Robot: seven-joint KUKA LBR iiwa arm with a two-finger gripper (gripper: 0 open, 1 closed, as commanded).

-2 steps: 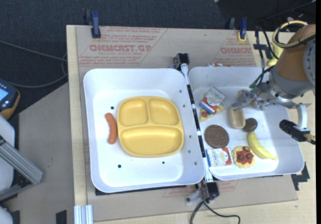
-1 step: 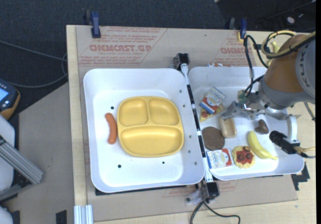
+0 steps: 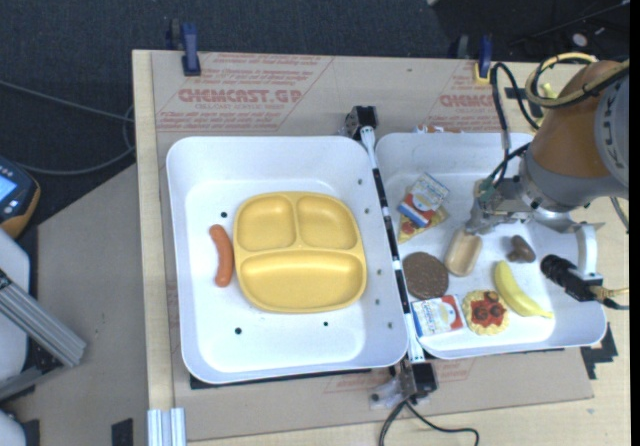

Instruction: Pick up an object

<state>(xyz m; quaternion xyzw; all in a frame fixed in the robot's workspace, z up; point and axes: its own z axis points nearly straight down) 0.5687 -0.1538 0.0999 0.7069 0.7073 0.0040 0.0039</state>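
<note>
The right bin [image 3: 440,148] holds several toy foods: a tan bread roll [image 3: 463,254], a brown round patty [image 3: 426,275], a banana [image 3: 519,291], a small pizza slice [image 3: 486,311], a dark brown lump [image 3: 519,250], a colourful packet [image 3: 421,203] and a red-and-white carton [image 3: 437,315]. My gripper [image 3: 480,219] reaches in from the right and hangs just above the upper end of the bread roll. Nothing shows between its fingers.
The left bin [image 3: 200,184] holds a yellow three-compartment plate [image 3: 298,252] and a red sausage [image 3: 222,255] to its left. A black divider clamp [image 3: 362,120] sits between the bins. Cables loop behind the arm at the top right.
</note>
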